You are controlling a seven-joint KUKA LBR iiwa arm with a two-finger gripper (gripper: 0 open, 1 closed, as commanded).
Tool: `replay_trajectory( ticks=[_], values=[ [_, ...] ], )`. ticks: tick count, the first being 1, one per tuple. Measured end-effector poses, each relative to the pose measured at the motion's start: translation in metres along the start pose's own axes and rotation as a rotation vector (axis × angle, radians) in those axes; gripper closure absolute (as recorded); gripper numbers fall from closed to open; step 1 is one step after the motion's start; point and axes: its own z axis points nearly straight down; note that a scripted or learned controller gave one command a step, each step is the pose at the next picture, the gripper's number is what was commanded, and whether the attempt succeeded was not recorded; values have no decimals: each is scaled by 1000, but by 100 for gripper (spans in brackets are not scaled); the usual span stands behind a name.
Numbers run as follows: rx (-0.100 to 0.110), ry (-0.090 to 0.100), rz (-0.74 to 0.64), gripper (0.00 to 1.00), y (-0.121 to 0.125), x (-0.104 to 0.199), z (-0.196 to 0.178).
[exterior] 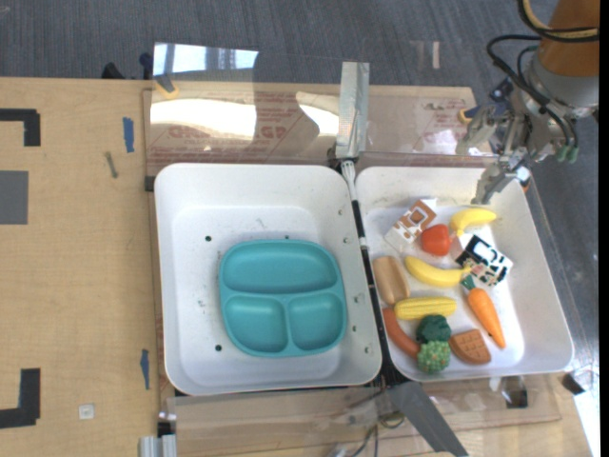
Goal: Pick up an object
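The right bin (547, 284) holds several toy foods: a small yellow banana (473, 219), a red tomato (437, 240), an orange-and-white carton (414, 222), a larger banana (433, 272), a black-and-white box (483, 260), a carrot (487, 317), corn (425, 307) and broccoli (434, 329). My gripper (502, 181) hangs over the far right corner of this bin, just above and right of the small banana. Its fingers stand open with nothing between them.
The left bin (181, 255) holds a teal divided plate (282, 295). A bread roll (389, 279) and a sausage (400, 331) lie against the right bin's left wall. A metal post (353, 112) rises behind the divider between the bins.
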Motion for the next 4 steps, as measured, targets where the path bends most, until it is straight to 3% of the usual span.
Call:
replay_trajectory(
  ticks=[1,2,4],
  values=[
    [1,-8,109,0,11,25,115],
    [10,-60,159,0,40,36,138],
    [-2,-68,339,0,55,71,137]
  ],
)
